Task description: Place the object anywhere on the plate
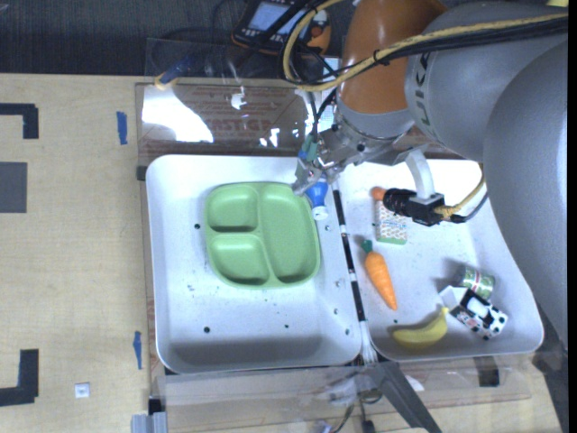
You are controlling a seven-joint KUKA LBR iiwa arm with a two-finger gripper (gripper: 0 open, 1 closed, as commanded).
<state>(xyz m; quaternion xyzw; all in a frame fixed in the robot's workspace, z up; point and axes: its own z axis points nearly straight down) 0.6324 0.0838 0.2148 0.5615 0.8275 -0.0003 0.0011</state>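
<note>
A green plate with three compartments lies in the left white bin. My gripper hangs over the plate's far right corner, close to the divider between the bins. A small blue and white object sits between its fingertips, just above the plate's right rim. The fingers are closed on that object. The grey arm with its orange band reaches in from the upper right and hides part of the right bin's back.
The right bin holds a carrot, a banana, a small patterned card, a green can and a black and white toy. A clear panel stands behind the bins.
</note>
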